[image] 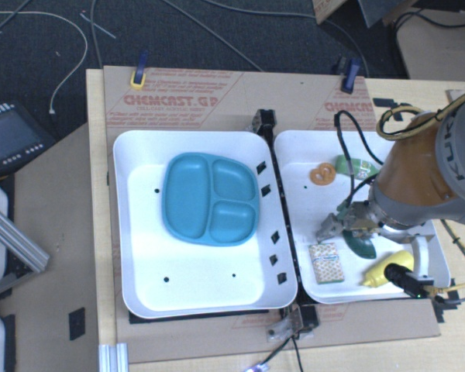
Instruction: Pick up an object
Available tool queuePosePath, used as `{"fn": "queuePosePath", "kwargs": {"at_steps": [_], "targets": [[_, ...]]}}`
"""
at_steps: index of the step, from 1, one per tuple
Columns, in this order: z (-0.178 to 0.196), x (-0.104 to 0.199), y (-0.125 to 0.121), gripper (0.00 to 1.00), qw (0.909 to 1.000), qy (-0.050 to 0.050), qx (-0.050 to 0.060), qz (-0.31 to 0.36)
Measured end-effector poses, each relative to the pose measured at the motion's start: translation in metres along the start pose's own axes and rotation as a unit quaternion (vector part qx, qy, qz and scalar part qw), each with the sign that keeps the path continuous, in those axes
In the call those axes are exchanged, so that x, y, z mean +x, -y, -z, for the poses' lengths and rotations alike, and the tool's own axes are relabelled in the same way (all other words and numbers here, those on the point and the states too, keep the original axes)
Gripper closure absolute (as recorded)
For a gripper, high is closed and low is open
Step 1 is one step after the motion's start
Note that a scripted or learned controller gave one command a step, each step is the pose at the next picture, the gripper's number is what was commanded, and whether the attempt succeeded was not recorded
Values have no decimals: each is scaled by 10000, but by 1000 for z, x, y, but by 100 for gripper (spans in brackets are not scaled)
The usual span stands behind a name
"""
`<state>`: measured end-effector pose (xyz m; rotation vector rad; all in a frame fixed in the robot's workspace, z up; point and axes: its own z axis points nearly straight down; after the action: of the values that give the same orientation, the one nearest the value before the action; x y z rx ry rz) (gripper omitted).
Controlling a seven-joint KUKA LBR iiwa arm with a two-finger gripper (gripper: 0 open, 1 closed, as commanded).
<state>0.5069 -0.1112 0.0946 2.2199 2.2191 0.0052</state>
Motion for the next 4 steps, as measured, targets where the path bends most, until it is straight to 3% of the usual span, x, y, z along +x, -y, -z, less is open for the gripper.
{"fn": "queuePosePath", "kwargs": {"at_steps": [1,3,4], "targets": [[11,1,-1,100,10000,-9,-9,5],[117,-3,3,100,10000,7,-8,6],[170,4,-6,100,10000,7,-13,14]]}}
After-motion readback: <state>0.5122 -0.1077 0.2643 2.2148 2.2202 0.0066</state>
